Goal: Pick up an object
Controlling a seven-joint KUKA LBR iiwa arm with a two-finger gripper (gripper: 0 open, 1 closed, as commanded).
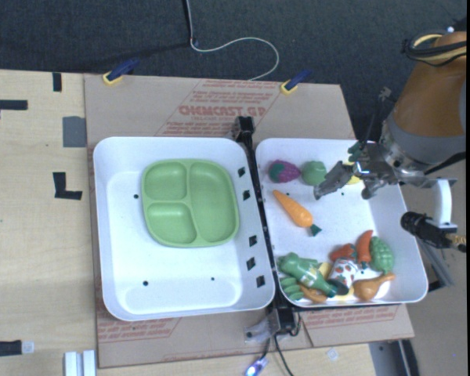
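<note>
**A:** Where was your gripper at that point?

**B:** Over the right bin, near its 1 o'clock corner. My 2 fingers were parted a little with nothing between them.

**A:** And what could you have taken?

**B:** The closest pieces were a green round piece just beside my fingertips at 9 o'clock, and a purple one past it. A carrot lay alone at about 7 o'clock from me, well apart from the heap of toys along the bin's 6 o'clock edge.

**A:** Which would you pick?

**B:** The carrot, I judged. It had bare floor on both sides, so I would have turned the fingers across its narrow width, centred over its thick end, and gone straight down before closing. The left bin's green plate played no part.
</note>
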